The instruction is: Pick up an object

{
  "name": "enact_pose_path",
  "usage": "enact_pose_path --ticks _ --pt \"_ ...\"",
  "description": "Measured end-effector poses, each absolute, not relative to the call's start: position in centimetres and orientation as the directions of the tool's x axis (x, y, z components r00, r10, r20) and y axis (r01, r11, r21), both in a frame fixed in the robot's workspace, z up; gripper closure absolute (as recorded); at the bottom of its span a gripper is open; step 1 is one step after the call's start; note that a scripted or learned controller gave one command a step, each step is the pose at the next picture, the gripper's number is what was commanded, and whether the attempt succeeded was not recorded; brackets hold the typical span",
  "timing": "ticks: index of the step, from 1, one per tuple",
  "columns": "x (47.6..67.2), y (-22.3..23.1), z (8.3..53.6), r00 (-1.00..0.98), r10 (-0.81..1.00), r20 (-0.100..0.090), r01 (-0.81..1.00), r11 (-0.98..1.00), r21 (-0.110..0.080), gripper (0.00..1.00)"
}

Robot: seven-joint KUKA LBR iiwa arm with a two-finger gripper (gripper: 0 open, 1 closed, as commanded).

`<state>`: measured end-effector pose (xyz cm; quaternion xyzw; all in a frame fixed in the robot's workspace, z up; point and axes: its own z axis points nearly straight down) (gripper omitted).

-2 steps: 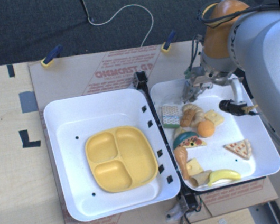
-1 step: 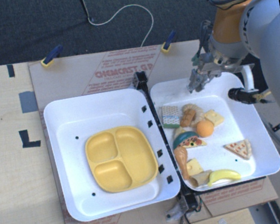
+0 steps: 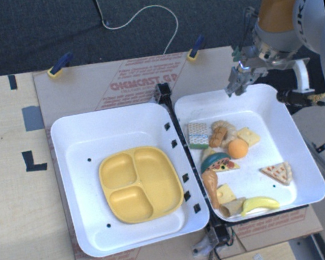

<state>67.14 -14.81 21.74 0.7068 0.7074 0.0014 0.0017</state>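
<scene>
Banana (image 3: 260, 204): we see one, yellow, lying against the right bin's (image 3: 283, 108) near wall.
Right bin count: we count about nine toy foods, among them one orange (image 3: 238, 148) and one waffle wedge (image 3: 276, 173), with bare floor along its far and right walls.
Left bin (image 3: 71, 142): one yellow divided plate (image 3: 140, 183), open floor around it.
Gripper (image 3: 235, 85): over the right bin's far rim, carrying nothing; we cannot tell its opening.

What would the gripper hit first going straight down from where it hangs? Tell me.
Probably the right bin's far rim or the bare floor just inside it. The gripper hangs over that far edge, short of the toy food. From one slanted view, depth is uncertain.
</scene>
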Motion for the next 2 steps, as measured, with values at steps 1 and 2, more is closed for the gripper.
enact_pose_path --ticks 1,2 --pt "67.2 -14.7 22.5 -0.001 1.000 0.001 1.000 0.001 0.000 1.00" --pt "62.1 -12.6 21.9 0.000 1.000 0.000 1.000 0.000 -0.005 1.00"
